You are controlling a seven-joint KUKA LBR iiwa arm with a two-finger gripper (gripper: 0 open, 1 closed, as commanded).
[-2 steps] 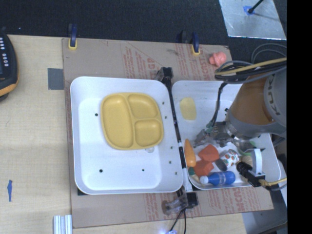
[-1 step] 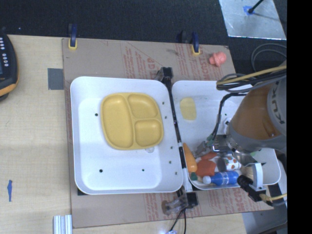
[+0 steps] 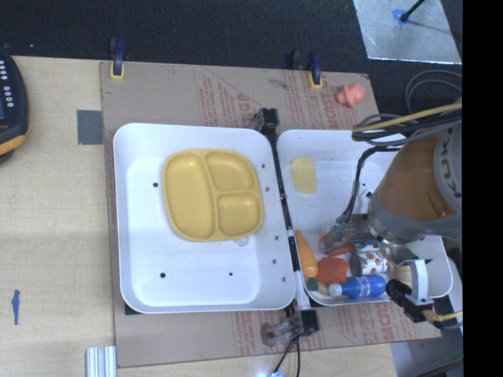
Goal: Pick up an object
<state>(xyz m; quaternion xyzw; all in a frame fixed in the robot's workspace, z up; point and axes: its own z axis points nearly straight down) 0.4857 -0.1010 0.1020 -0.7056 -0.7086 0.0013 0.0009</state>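
The arm (image 3: 416, 187) reaches in from the right over the right bin (image 3: 330, 151). Its gripper (image 3: 346, 240) hangs low above a pile of objects at the bin's near end. The pile holds an orange carrot-like piece (image 3: 305, 256), a red block (image 3: 332, 270), a blue bottle with a white cap (image 3: 360, 287) and a small patterned cup (image 3: 371, 259). A pale yellow flat piece (image 3: 303, 174) lies alone further back in the same bin. The gripper's body hides whatever is directly under it.
The left bin (image 3: 141, 281) holds a yellow divided plate (image 3: 212, 193). A pink object (image 3: 351, 93) lies on the cardboard behind the right bin. Blue-and-yellow clamps (image 3: 117, 60) pin the cardboard. Cables (image 3: 393, 124) loop beside the arm. A black and orange device (image 3: 9, 100) sits at the far left.
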